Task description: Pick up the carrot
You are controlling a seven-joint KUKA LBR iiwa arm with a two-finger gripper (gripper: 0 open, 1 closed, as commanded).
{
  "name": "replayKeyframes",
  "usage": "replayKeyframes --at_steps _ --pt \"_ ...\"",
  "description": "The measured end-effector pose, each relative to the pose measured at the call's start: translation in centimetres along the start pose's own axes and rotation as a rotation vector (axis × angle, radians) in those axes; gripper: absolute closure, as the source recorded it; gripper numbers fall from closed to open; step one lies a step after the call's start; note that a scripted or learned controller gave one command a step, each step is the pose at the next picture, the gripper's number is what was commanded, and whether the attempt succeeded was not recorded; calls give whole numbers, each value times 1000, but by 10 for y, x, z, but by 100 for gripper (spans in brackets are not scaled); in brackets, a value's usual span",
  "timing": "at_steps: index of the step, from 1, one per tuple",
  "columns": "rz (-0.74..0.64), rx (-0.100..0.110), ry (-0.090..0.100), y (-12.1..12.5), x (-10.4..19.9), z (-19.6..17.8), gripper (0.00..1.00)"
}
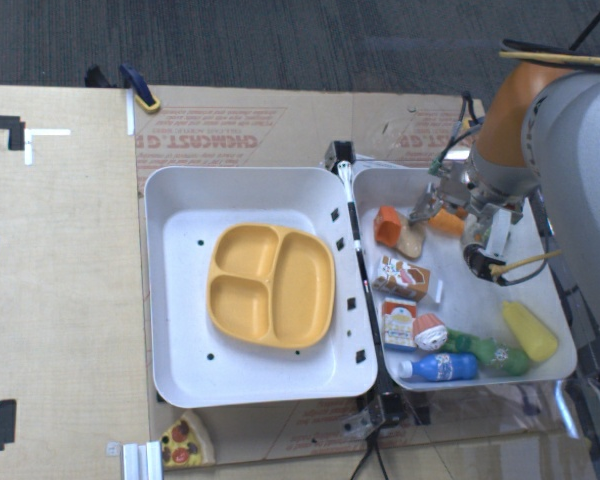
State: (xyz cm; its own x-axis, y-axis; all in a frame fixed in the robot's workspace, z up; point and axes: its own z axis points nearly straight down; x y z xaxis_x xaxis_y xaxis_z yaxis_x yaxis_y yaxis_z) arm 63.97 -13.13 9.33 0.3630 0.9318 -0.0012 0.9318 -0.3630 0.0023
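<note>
The carrot (447, 222) lies at the far side of the right bin (560, 358), just beside the orange block (388, 225). Gripper (427, 206) hovers at its left end; whether it is open or closed cannot be told. Centre over the carrot, clear of the block, before descending

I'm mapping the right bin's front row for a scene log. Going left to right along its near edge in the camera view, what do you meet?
Blue bottle → green bottle → yellow squeeze bottle.
</note>
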Motion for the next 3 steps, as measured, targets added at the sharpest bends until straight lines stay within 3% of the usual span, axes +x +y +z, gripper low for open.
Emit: replayKeyframes --at_steps 1,2,3 --pt "-4 -2 -1 1 1 -10 100" --pt "-4 -2 -1 1 1 -10 0" --pt "-6 -2 -3 1 1 -20 100"
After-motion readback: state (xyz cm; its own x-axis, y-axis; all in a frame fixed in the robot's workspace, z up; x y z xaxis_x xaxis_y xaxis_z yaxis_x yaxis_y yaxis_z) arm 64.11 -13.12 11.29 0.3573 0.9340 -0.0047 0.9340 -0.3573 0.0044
